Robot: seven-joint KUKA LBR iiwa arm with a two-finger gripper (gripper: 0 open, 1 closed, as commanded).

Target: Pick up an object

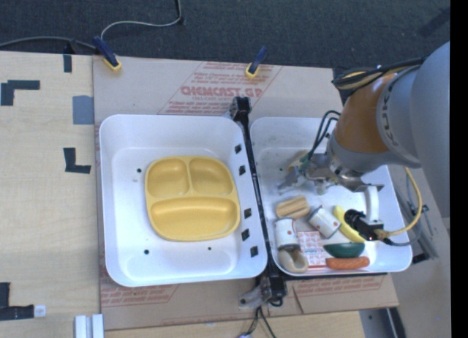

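Now the grey arm with its orange band reaches in from the right and bends down over the right bin; the gripper hangs low at the upper part of this bin, and if it is spread or pressed together I cannot tell. Below it, apart from it, lie small objects: a tan bread-like roll, a white cylinder, a yellow banana, a dark green piece and an orange carrot; the left bin bears a smooth yellow divided plate.
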